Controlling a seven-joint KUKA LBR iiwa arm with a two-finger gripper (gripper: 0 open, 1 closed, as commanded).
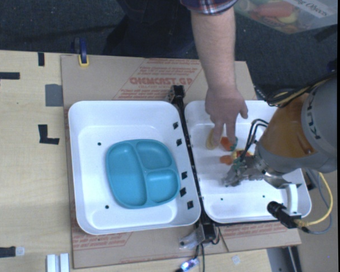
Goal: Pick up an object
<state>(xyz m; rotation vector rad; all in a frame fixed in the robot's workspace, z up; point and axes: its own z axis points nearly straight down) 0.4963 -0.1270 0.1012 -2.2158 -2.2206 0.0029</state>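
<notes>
Small orange objects (226,158) are seen in the right bin (246,208), just under a person's hand (224,115). Beside them the gripper (233,177) is lowered; its opening cannot be told. A blue divided plate (141,171) is placed in the left bin (85,152).

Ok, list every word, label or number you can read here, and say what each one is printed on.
"CHEMCAST GP": red print on the brown board under the bins, repeated across it; the smaller lines are too blurred to read.
"Training": perhaps the first word on the clear bag at top right; the rest is too blurred.
"KU": letters on the grey arm, cut off at the picture's edge.
</notes>
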